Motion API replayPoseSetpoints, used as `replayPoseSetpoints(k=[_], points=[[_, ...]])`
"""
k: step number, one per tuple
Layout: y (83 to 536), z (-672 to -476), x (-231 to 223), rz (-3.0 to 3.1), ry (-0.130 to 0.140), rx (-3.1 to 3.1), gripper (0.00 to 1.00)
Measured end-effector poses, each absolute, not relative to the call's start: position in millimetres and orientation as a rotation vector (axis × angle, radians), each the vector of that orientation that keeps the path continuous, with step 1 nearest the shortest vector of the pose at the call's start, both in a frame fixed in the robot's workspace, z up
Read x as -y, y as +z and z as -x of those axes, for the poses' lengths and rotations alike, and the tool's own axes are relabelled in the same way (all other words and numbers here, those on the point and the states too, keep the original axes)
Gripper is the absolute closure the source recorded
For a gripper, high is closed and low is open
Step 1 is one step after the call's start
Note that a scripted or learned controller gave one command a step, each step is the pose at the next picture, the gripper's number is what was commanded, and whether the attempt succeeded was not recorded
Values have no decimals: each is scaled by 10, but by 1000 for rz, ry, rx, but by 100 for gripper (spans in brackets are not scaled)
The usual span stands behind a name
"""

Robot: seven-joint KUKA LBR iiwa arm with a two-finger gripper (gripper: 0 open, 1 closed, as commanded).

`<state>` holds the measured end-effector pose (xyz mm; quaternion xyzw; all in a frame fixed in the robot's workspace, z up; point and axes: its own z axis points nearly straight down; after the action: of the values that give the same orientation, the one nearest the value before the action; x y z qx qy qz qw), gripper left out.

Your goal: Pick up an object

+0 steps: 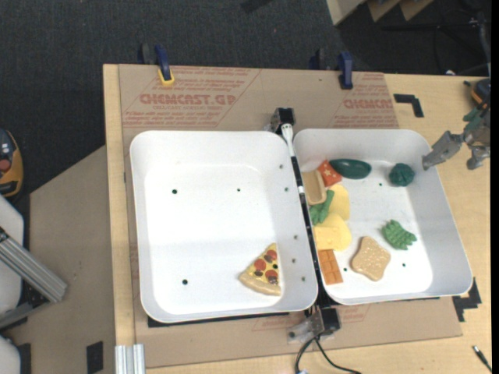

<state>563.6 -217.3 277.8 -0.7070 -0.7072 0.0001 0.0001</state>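
1. The gripper [460,148] sits at the right edge of the camera view, just outside the upper right corner of the right bin [437,279], above the bench [234,92] rather than over the bin floor.
2. Two grey fingers splay apart, one reaching left toward the bin's rim and one pointing down at the far right; the hand stands parted and nothing lies between the fingers.
3. The right bin holds the toy food. A dark green oval piece [350,167] lies near its upper middle, and a round teal piece [401,175] lies to the right of it, the nearest item to the gripper yet apart from it.
4. A red piece [330,174] touches the left side of the dark green oval, and a tan slab [313,187] leans against the bin's left wall beside it.
5. Below these, yellow pieces [334,223] cluster against the left wall with a bit of green on top, and an orange strip [330,267] lies under them.
6. A slice of toast [370,259] rests near the bottom middle, and a leafy green piece [398,234] lies up and to the right of it, apart from it.
7. The left bin [156,209] holds a pizza slice [263,270] near its lower right corner.
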Motion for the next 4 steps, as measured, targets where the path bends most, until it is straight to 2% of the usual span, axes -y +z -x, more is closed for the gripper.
replayPoseSetpoints(k=[1,2,3,4], points=[[855,-6130,2210,2217,-14,2224,0],[1262,-6690,2234,2223,-4,2229,0],[888,-6689,2166,2204,-11,2214,0],[972,-6689,2196,2215,-6,2228,100]])
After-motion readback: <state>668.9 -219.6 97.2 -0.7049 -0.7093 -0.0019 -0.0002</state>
